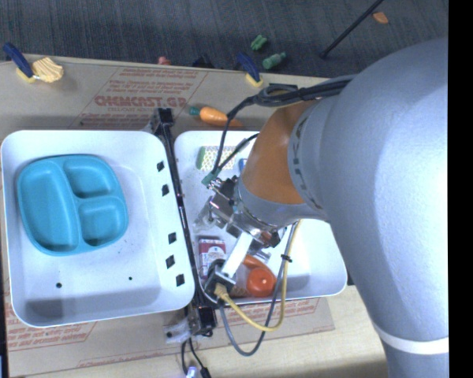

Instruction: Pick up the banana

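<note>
Cardboard sheet (102,93) under bins: red print along far edge, largest line roughly "CHEMCAST GP", blurred; smaller lines above and below unreadable. More red print along sheet's left and near edges, illegible.

I count two white bins: a left bin (16,235) and a right bin (323,250). One blue tray (71,203) lies in the left. By my wrist sit one orange ball (260,280) and one red packet (211,252). One carrot (214,116) lies on the cardboard.
</note>
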Robot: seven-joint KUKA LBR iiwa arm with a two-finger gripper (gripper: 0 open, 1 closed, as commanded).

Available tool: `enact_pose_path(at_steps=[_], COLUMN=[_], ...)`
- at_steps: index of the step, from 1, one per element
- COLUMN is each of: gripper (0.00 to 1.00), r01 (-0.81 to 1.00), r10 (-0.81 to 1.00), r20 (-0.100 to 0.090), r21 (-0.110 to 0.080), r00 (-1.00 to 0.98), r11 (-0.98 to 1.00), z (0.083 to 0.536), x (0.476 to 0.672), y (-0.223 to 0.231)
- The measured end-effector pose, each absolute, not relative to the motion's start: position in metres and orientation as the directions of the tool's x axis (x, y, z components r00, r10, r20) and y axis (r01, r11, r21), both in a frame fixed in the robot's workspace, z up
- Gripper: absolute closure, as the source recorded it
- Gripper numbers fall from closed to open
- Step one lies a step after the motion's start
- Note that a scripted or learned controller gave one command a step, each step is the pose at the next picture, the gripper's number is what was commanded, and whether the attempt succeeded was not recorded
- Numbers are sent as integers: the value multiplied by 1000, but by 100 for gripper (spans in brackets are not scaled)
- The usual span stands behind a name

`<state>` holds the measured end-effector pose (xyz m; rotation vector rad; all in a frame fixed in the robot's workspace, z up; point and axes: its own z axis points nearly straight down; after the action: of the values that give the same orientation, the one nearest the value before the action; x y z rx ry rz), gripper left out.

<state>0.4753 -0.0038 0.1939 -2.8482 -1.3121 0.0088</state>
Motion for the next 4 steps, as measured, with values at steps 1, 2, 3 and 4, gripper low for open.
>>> enact_pose_path(at_steps=[1,2,3,4], gripper=[0,100,100,0], r01=[804,809,813,814], r10=[804,809,813,814], r20=[-2,-5,-2,-2], r21=[-6,-10,-4,-5], r00=[594,587,582,581], r11=[-594,-587,-582,-581], z=[203,213,254,254], x=[477,477,477,477], y=[151,151,65,65])
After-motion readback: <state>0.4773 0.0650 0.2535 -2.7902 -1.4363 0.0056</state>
